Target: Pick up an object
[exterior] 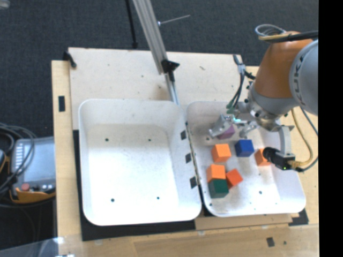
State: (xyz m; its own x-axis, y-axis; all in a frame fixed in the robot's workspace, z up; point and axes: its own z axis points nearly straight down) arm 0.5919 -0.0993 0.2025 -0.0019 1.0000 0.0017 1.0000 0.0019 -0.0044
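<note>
- The grey arm's orange-banded wrist [281,74] rides highest, at two o'clock.
- Right white plastic bin [289,197] holds the small blocks.
- Two-finger gripper [228,127]: a purple piece [229,130] sits at its tip; whether gripped, I cannot tell.
- Orange cube [221,152], at the bin's centre, looks light and rigid; pinch its flat sides.

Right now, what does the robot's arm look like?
The arm is fat and round, grey with a big orange band near the wrist. Thin cables loop around it. The gripper at its end is small, silvery metal. A little black part sticks out at the side.
</note>
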